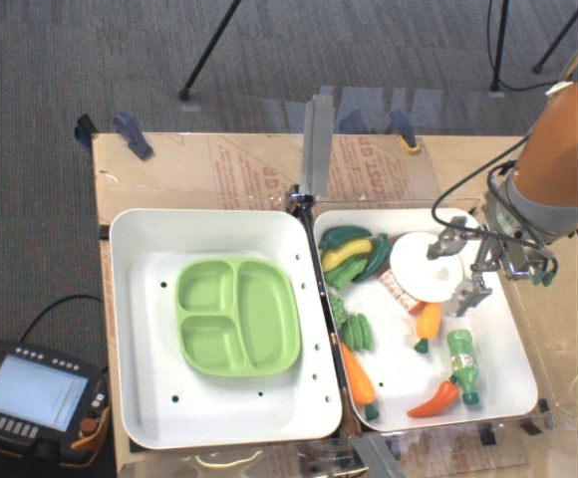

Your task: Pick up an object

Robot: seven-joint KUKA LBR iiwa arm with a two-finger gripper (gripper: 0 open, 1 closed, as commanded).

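My gripper (454, 275) hangs over the right bin (513, 342), at the right edge of a white round plate (421, 265). Its two fingers stand apart, open, with nothing between them. Just below it lie a small carrot (428, 323) and a green bottle (461, 363). An orange pepper (433, 400) rests at the bin's front. A yellow squash with green pods (351, 252) fills the back left corner. A long carrot (358, 374) and green beans (357, 331) lie along the left wall.
The left bin (140, 257) holds a green divided plate (237, 316). A metal post (316, 147) rises behind the wall between the bins. A teach pendant (35, 396) lies on the floor at lower left. Cables run from the arm's wrist (553, 157).
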